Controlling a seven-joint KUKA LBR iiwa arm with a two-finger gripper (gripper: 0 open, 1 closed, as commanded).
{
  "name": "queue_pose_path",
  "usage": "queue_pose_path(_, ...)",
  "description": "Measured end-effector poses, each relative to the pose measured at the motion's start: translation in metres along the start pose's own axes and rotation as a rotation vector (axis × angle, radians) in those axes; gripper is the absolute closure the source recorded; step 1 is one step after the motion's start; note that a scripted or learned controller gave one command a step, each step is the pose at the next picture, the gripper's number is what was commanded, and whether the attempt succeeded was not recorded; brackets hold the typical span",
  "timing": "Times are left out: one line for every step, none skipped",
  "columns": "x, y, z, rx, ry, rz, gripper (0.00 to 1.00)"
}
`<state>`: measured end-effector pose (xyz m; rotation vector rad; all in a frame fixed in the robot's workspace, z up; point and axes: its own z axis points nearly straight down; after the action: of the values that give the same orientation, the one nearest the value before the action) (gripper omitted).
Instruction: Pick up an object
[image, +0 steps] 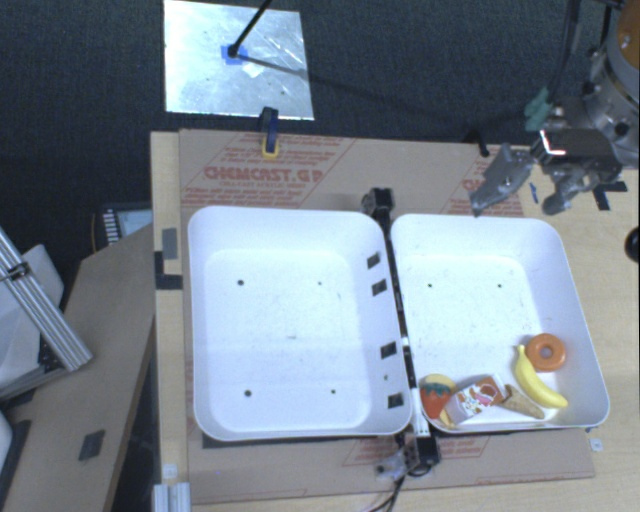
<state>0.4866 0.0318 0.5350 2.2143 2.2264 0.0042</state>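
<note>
The hand (522, 188) hangs wide and empty over the right bin's (470, 235) far rim, well apart from the banana (538, 382) crowded into the near corner.

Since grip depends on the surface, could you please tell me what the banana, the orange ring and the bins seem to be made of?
Banana: probably moulded plastic, a toy; even yellow, faintly glossy.
Orange ring: likely plastic or rubber; flat uniform colour, too small to be sure.
Right bin and left bin: apparently smooth white plastic with rounded, moulded rims and a dull sheen.
</note>
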Motion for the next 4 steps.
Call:
queue_pose_path(0.007,0.0,0.0,0.0,0.0,0.0,0.0)
queue_pose_path(0.031,0.0,0.0,0.0,0.001,-0.001,0.0)
queue_pose_path(0.068,0.0,0.0,0.0,0.001,-0.001,0.0)
queue_pose_path(0.078,0.0,0.029,0.0,0.0,0.0,0.0)
